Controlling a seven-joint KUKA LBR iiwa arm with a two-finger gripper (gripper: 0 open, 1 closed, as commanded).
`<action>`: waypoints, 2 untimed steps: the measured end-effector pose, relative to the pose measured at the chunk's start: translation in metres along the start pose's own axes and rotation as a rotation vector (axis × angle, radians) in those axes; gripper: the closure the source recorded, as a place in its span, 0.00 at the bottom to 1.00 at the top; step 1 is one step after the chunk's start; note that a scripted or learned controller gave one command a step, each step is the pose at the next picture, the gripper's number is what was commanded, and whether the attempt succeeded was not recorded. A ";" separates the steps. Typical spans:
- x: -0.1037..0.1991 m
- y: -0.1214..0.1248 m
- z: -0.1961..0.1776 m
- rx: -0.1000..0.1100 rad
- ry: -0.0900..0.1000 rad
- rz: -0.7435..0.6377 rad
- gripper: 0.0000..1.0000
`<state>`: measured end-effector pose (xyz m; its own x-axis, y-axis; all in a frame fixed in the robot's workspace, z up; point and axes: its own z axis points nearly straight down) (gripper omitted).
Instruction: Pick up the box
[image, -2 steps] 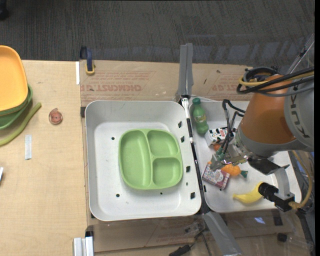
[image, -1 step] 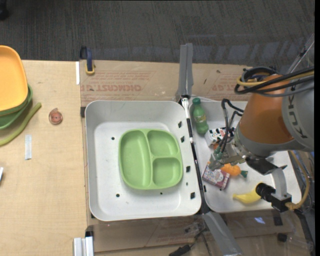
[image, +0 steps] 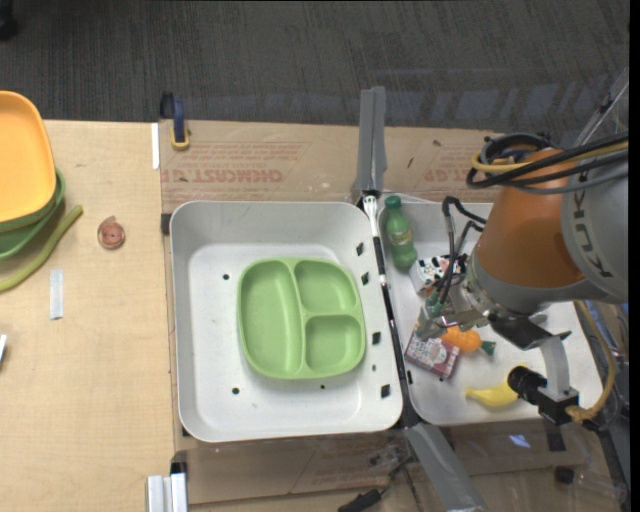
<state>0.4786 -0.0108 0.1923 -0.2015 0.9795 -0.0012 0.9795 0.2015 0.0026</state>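
Note:
The box (image: 433, 355) is a small flat pink and white carton lying in the right bin (image: 440, 405) near its left wall. My gripper (image: 447, 318) hangs just above the box's upper right edge, under the arm's orange band (image: 525, 235). An orange object (image: 463, 339) sits right beside the fingertips, touching the box's right side. The wrist hides how the fingers stand.
A green bottle (image: 398, 231) lies at the right bin's far left corner. A yellow banana-shaped toy (image: 492, 396) rests near its front edge. The left bin (image: 200, 380) holds a green divided plate (image: 301, 317). Yellow and green plates (image: 22, 185) are stacked at the bench's far left.

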 end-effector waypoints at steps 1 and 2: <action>-0.002 -0.001 0.000 0.000 0.000 0.029 0.00; 0.000 0.000 0.001 0.004 0.000 -0.054 0.00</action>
<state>0.4781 -0.0106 0.1913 -0.2540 0.9672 -0.0013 0.9672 0.2540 -0.0011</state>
